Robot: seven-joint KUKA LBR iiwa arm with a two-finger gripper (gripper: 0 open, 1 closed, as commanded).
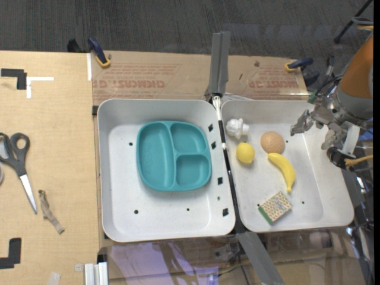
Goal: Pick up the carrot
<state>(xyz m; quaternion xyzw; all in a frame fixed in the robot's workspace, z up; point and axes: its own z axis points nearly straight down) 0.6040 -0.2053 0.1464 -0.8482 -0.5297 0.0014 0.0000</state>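
The grey arm with its orange band reaches in from the right, and its tool (317, 129) hangs over the right edge of the right shallow white bin (309, 223). Whether the tool is open or closed cannot be told, nor where the carrot lies. In that bin sit a small white bulb-shaped piece (236, 127), a yellow lemon (245, 153) just below it, a tan egg-shaped ball (272, 142), a curved yellow banana (283, 170) near the ball, and a small patterned flat box (275, 206). The left shallow white bin (107, 177) holds a teal divided plate (174, 155). Grey-handled scissors (18, 165) lie on the tan desk (53, 117).
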